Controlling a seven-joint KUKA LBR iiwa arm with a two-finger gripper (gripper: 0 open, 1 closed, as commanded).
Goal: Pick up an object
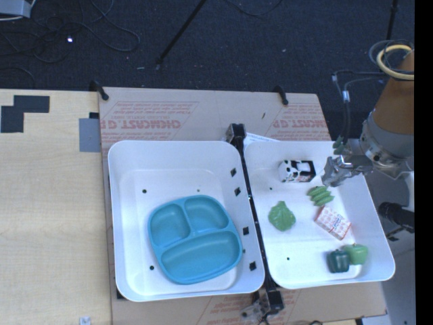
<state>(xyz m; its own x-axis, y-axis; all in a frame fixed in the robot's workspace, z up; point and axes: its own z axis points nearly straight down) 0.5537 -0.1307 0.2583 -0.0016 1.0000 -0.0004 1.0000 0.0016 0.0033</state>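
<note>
Gripper [336, 171] hovers at three o'clock of the right bin [380, 268], finger gap unreadable; green pod [321, 196] just below at six o'clock, could skid away if clipped off-centre

Grey arm [391, 124] with orange band entering from the frame's right edge, gripper [336, 171] lowered at centre right.

The left white bin [125, 202] is mostly taken up by a blue three-compartment plastic tray [195, 239], leaving bare floor along its far and left sides. In the right white bin [270, 263], a black-and-white toy [298, 170], green leafy lump [281, 217], green pod [321, 195], red-patterned packet [333, 222] and green-and-teal block [346, 257] crowd the right half; the near-left floor lies open.
</note>
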